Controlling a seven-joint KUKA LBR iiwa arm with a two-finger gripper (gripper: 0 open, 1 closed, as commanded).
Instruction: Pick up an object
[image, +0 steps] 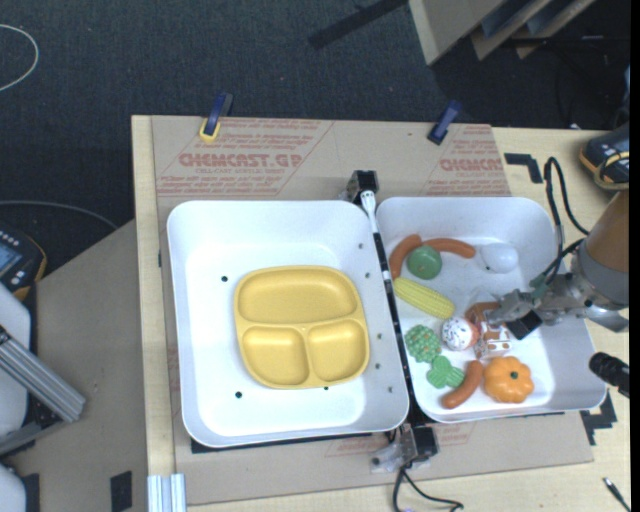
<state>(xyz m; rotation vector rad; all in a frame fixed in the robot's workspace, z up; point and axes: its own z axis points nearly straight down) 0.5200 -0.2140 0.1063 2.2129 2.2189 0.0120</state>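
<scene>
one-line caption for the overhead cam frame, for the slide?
Gripper low over toy food in the right bin, beside the orange pumpkin; yellow divided tray in the left bin.

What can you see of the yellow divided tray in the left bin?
The yellow divided tray looks like moulded plastic, with rounded corners. It has one long compartment across the far side and two smaller ones nearer the camera. It lies flat, open side up, near the middle of the left bin, clear of its walls.
</scene>
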